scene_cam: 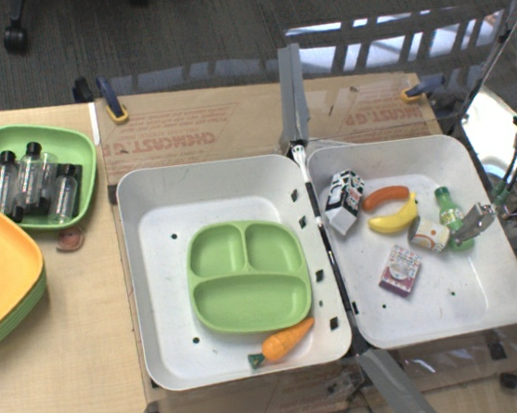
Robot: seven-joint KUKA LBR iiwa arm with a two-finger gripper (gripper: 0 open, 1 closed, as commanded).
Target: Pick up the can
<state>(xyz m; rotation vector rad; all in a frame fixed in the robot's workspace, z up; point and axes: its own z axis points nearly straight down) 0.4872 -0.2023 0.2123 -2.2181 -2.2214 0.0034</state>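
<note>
Camera view, small can on its side, partly hidden by green bottle

Looked like a robotics lab or test room inside an office building, not anybody's home. The floor was grey office carpet with a chair caster parked on it. The wooden bench had cardboard sheeting clamped down under two white bins, and the stuff in them was toy food, like a plastic banana and carrot, on a green divided plate.
</note>
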